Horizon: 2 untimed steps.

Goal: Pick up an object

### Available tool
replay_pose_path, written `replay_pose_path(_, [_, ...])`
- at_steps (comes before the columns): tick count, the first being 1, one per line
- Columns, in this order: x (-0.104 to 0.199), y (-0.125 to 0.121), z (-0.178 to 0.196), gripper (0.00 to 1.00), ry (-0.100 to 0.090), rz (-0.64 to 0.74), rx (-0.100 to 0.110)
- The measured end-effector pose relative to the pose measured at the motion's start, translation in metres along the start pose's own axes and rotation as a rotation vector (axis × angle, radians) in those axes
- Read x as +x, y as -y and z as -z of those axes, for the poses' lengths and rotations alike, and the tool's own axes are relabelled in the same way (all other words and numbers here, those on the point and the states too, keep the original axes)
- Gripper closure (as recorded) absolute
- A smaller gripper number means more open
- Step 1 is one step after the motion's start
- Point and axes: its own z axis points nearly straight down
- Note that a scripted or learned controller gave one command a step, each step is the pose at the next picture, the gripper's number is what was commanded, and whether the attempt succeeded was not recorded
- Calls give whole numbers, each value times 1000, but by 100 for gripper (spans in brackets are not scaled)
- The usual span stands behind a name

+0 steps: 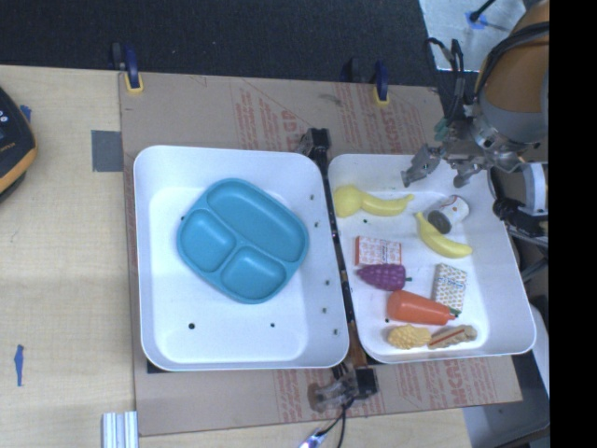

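Observation:
My gripper (440, 170) hangs over the far edge of the right bin (508, 278), its two fingers spread open with nothing between them. Just below it lie a yellow banana (373, 203), a small grey and white object (454, 211) and a second yellow banana (444, 237). Further forward in the same bin are a red and white packet (378, 250), purple grapes (381, 275), a checkered packet (451, 286), an orange carrot (420, 307), a corn cob (407, 337) and a hot dog (453, 335).
The left bin (163, 334) holds a blue divided plate (244, 239). Both bins sit on a cardboard sheet (233, 110) clamped at its far edge. A yellow and black device (11, 147) lies at the bench's left edge.

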Motion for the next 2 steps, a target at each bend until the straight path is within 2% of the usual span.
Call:
replay_pose_path(1, [-64,17,23,0,0,-3,-2])
replay_pose_path(2, [-63,49,-44,0,1,0,1])
